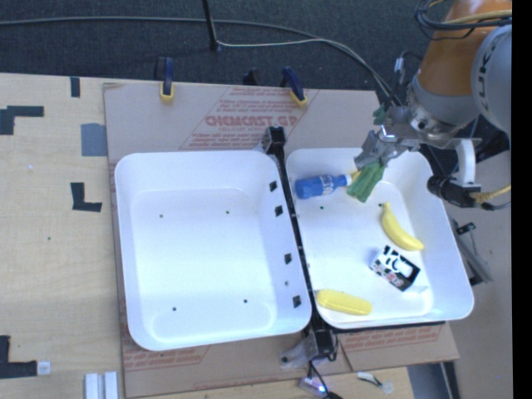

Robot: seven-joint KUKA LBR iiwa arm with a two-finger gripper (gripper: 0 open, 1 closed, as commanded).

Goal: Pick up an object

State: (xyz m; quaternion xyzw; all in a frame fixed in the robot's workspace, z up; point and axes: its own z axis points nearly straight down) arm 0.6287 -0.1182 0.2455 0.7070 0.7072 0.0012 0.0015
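My claw [376, 158] sits over the back of the right bin [453, 248], and a green object [366, 181] hangs from it, pinched at its top end between my fingers, so I'm closed on it. The green object dangles tilted, its lower end just beside the cap end of the blue bottle [320, 186]; can't tell if the two touch.

Risks:
- The grip is only on the tip of the green object, so it could slide out if I swing or jerk.
- Its hanging end could catch the blue bottle and drag or roll it.
- It looks soft, so it may sag and slip.
- If it drops, it lands back in the right bin, maybe on the bottle.

The banana [401, 229], the black-and-white object [394, 268] and the yellow object [343, 302] lie well apart toward the front, unlikely to interfere. The left bin [133, 223] is not involved.
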